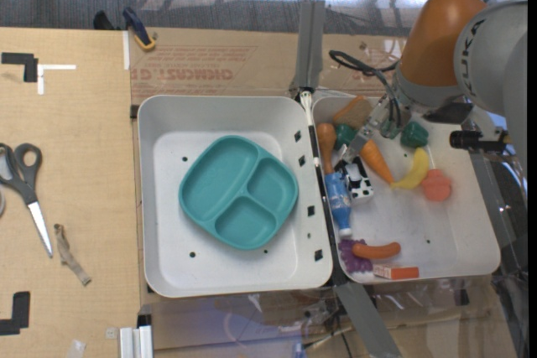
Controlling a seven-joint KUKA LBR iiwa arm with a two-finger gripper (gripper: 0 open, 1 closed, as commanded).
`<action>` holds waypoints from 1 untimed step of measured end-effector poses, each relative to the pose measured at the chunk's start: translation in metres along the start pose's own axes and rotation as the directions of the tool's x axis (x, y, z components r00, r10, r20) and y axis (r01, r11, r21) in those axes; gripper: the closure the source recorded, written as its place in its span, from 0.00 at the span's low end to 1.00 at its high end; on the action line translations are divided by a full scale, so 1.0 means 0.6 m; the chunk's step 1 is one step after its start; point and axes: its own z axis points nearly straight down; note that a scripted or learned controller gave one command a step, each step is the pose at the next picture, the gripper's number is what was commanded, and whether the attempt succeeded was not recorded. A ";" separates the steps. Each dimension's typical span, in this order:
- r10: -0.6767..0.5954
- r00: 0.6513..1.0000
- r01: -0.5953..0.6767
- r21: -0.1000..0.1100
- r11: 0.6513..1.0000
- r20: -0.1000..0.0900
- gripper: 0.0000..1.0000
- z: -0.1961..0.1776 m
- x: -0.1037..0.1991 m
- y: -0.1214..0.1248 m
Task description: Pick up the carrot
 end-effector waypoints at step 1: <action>0.167 0.986 -0.167 -0.006 0.986 0.006 0.00 0.010 0.019 -0.013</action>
